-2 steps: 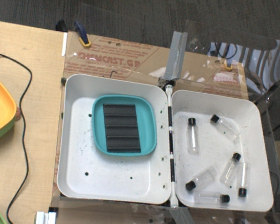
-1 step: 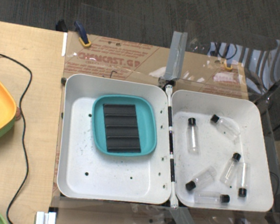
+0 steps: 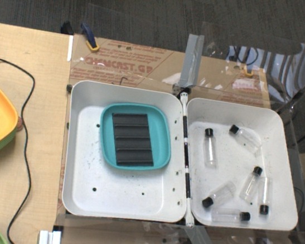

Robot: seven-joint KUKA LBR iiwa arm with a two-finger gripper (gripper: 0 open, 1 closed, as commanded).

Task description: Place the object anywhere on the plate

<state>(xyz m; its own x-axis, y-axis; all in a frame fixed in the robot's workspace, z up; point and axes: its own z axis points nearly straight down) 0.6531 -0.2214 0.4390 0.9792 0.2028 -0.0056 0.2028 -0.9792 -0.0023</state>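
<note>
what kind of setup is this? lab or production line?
Most likely a robotics lab bench, not production: two white bins side by side, clear vials loose in the right one, a teal plate in the left, taped cardboard behind, office carpet beyond.

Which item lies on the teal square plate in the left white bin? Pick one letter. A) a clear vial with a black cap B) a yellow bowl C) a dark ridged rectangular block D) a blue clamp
C: a dark ridged rectangular block rests on the teal square plate, while the clear black-capped vials lie in the right white bin.
</note>
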